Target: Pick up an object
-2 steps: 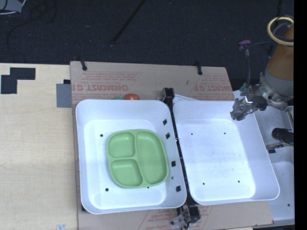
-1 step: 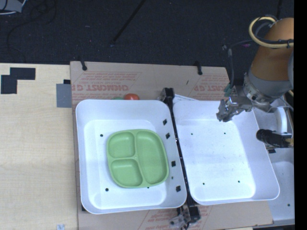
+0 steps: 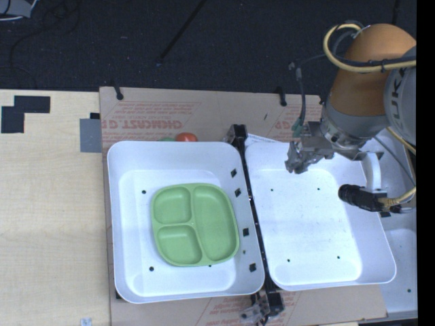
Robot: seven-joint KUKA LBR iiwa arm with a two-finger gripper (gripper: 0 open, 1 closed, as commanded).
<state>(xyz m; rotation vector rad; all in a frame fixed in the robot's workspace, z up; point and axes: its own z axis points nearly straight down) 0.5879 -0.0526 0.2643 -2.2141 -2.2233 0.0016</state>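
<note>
A light green plate (image 3: 194,224) with three compartments lies flat in the left bin (image 3: 129,243), a little right of its middle. A small red object (image 3: 185,138) peeks out behind the left bin's back rim, with a bit of green beside it. My gripper (image 3: 300,160) hangs over the back edge of the right bin (image 3: 319,250), well to the right of the plate. Nothing shows between or under it. The arm with its orange band (image 3: 370,60) comes in from the upper right.
A black divider strip (image 3: 246,202) runs between the two bins. A black cylindrical part (image 3: 360,197) juts over the right bin's right rim. Both bins rest on a cardboard sheet (image 3: 170,117); wooden bench surface lies to the left.
</note>
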